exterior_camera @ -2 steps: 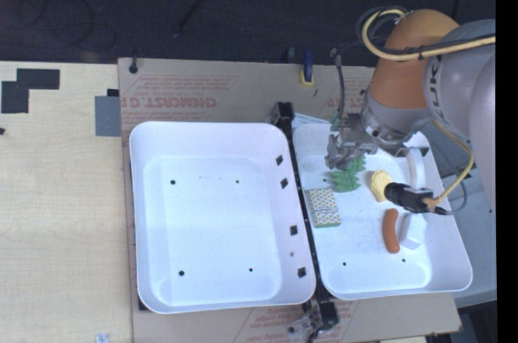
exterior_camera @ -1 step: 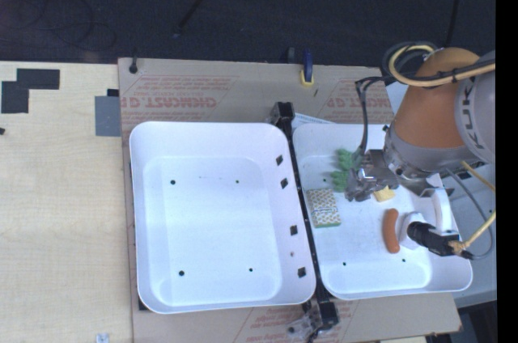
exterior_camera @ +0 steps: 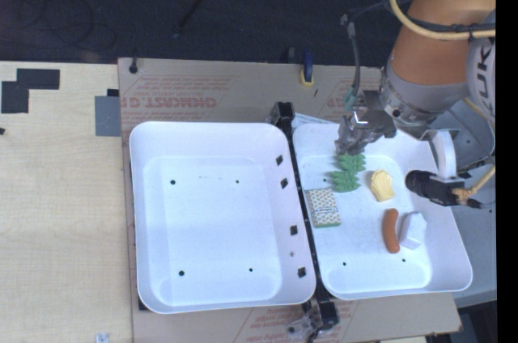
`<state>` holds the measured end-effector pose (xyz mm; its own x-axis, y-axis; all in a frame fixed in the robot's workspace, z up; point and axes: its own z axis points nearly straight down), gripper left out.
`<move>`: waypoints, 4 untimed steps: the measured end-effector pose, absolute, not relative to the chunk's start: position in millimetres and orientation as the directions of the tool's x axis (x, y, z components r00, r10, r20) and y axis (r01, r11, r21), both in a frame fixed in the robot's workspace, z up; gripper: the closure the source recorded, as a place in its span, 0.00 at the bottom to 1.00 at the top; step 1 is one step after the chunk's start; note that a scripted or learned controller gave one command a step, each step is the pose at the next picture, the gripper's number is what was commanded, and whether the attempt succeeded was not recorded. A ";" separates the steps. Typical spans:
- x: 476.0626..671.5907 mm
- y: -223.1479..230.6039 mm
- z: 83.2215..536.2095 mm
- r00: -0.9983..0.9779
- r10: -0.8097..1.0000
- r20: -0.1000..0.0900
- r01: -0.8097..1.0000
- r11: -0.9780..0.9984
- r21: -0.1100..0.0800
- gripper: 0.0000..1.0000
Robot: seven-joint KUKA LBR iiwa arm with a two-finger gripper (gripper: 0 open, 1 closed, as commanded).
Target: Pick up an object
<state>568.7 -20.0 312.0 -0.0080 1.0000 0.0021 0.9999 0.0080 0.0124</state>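
- the gripper (exterior_camera: pixel 354 144) is a dark, blurred clump under the grey wrist; i cannot tell whether it is spread or pressed together.
- its tip meets the top edge of the green toy (exterior_camera: pixel 348 174); whether it touches or hangs just above is unclear.
- the arm (exterior_camera: pixel 441 34) is cut off at the top right, and its orange band hides the bench behind it.
- the green toy lies in the right bin (exterior_camera: pixel 453 273), in the far half, near the middle; nothing shows it as held.
- it looks leafy and jagged, two frilled lumps one behind the other; too small to say what it is.
- a yellow toy (exterior_camera: pixel 382 186) lies near its right, apart from it.
- a checked block (exterior_camera: pixel 324 207) lies just below and left of it, by the wall shared with the left bin (exterior_camera: pixel 146 171).
- a red sausage (exterior_camera: pixel 392 230) lies nearer the front, with a white piece (exterior_camera: pixel 413 230) against its right side, hard to tell from the white floor.
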 end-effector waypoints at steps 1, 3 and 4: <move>511.1 -89.5 275.2 0.008 1.000 -0.001 1.000 -0.008 -0.008 1.00; 490.7 -214.5 351.7 -0.001 1.000 -0.003 1.000 0.001 0.007 1.00; 496.0 -206.2 398.5 -0.002 1.000 -0.002 1.000 0.002 0.004 1.00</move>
<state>496.0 -206.2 398.5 -0.0016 1.0000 -0.0016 1.0000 0.0016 0.0037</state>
